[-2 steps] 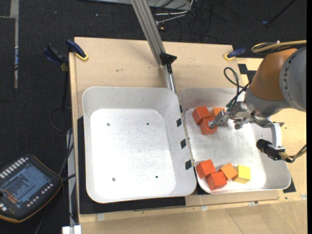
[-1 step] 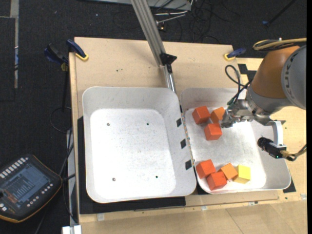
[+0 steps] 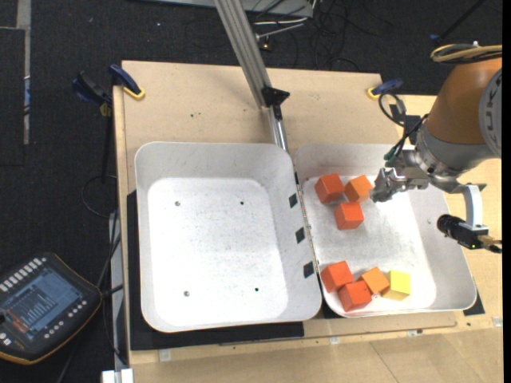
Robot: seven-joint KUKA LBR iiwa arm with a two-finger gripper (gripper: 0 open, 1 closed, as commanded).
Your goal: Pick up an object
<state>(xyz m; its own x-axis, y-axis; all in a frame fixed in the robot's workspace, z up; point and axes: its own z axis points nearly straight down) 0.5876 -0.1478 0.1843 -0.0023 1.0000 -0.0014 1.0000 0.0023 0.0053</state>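
Note:
Several small blocks lie in the right bin (image 3: 447, 290). Near its far side sit a red-orange block (image 3: 328, 187), an orange block (image 3: 358, 187) and another red-orange block (image 3: 349, 215). Along its near side lie two red-orange blocks (image 3: 337, 274) (image 3: 355, 294), an orange block (image 3: 375, 280) and a yellow block (image 3: 399, 283). My gripper (image 3: 384, 190) hangs low over the far right part of this bin, just right of the orange block. Its body hides the fingertips, and nothing shows between them.
The left bin (image 3: 152, 214) stands beside the right one. A slanted metal pole (image 3: 247, 50) rises from the gap between the bins at the far side. A teach pendant (image 3: 40, 302) lies off the bench at the lower left.

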